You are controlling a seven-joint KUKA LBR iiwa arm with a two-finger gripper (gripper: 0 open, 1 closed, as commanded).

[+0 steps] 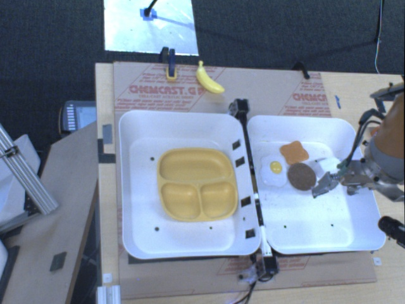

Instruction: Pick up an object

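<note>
Claw (pixel 324 185) sits low in the right bin (pixel 316 233), at about 3 o'clock of the patty (pixel 302 177) and just beside it; the dark finger tips blur into one grey wedge, so I cannot tell how wide it stands, and nothing is seen between the fingers. Candidate objects lie grouped in the upper half of that bin: patty at centre, egg (pixel 273 168) at its 9 o'clock and touching or nearly so, an orange piece (pixel 293 151) at its 12 o'clock, edge against it. Risk, as judged: all three are flat, low discs or slabs on a smooth white floor, so fingers closing from the side may skate over or push the patty toward 9 o'clock into the egg rather than seat on it. Crowding may also let a finger land on a neighbour, giving a double or no grab. Patty reads as brown, matte, round, thin. Egg is a glossy white blob with a raised yellow yolk, likely plastic and slippery. Orange piece is squarish with rounded corners, toast-like. Left bin (pixel 136 170) holds a yellow tray (pixel 190 183), three compartments, rigid moulded look. Banana (pixel 209 81) lies outside on the board, at 12 o'clock of the left bin.
</note>
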